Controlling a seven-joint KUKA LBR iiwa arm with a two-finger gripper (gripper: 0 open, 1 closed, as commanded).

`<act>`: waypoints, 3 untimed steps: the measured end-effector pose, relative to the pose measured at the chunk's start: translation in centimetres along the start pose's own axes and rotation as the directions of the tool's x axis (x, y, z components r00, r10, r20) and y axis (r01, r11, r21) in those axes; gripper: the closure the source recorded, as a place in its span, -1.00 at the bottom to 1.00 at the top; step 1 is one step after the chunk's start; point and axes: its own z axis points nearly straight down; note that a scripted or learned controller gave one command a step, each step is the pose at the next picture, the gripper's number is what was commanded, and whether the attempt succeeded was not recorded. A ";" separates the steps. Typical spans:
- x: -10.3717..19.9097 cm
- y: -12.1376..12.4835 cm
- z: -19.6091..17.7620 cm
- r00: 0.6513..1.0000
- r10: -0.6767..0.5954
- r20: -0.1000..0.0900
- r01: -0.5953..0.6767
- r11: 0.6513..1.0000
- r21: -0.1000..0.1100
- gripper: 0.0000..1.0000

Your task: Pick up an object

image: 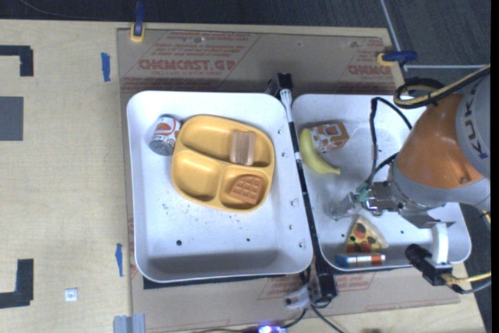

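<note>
Orange-banded arm has my claw (352, 203) low in the right white bin (460, 249); can't tell its grip. The triangular pizza-slice toy (365, 235) lies just below it, tip pointing up toward it.

My arm (460, 160) is grey with a broad orange band (440, 148) above the wrist; black and yellow cables (413, 93) loop beside it, and a metallic gripper (352, 203) tips it.
</note>
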 end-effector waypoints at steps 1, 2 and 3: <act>0.1 0.0 0.0 1.000 0.002 0.002 -0.002 1.000 0.000 -1.00; 0.2 0.0 0.0 1.000 0.002 0.003 -0.002 1.000 -0.001 -1.00; 0.2 0.0 0.0 1.000 0.002 0.003 -0.002 1.000 -0.001 -1.00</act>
